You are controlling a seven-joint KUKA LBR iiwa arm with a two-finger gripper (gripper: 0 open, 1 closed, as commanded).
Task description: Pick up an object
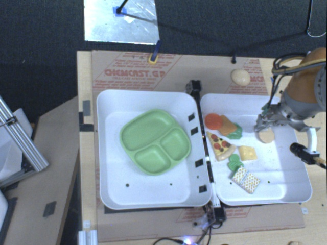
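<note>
A small tan, biscuit-like piece (265, 136) lies on the floor of the right bin (286, 188), directly under the claw (266, 124), touching or almost touching its tips. The claw points down over it from the right (whether it is spread or pressed together I cannot tell). The grey arm (306, 93) with its orange band comes in above the bin's right wall, wrist bent downward.

Left of the claw lie a red tomato slice (213, 120), an orange-and-green toy food piece (232, 129), a pizza slice (221, 146), a yellow cheese cube (248, 152), a small green piece (234, 162) and a patterned packet (246, 179). Further left, the left bin (110, 188) holds a green divided plate (155, 142). Behind the claw, a pale egg-shaped object (240, 76) rests on the bench (133, 68), which is cardboard-covered. Beyond it is dark carpet with a shiny metal sheet (121, 14).
</note>
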